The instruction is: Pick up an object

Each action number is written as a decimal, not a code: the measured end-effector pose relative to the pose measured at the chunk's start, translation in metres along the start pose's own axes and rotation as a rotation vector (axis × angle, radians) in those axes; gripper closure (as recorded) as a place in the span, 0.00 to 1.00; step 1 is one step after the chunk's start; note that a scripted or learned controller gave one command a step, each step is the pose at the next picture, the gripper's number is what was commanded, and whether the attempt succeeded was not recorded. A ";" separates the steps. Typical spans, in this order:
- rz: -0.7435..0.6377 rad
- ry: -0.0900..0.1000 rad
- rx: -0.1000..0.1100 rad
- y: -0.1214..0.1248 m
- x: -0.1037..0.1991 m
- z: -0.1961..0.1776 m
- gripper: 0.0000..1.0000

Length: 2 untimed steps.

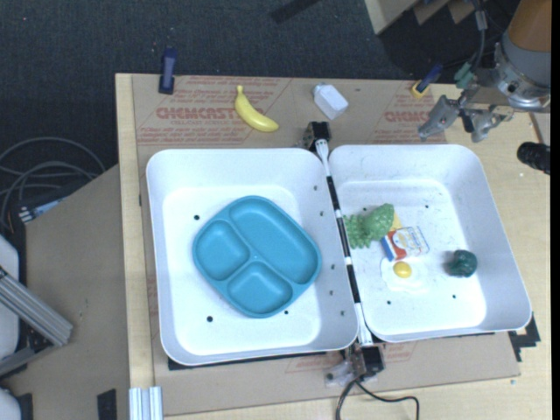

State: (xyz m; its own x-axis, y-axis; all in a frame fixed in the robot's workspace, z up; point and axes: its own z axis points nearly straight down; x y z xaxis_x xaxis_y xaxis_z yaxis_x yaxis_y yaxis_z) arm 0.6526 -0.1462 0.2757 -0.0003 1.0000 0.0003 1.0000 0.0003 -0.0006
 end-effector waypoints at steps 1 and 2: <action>-0.003 0.008 0.004 -0.041 -0.073 0.184 0.00; -0.002 0.008 0.004 -0.120 -0.074 0.191 0.00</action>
State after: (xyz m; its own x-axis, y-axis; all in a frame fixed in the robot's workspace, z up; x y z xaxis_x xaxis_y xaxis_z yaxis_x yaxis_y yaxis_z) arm 0.5322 -0.2199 0.0848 -0.0021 1.0000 0.0085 1.0000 0.0022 -0.0051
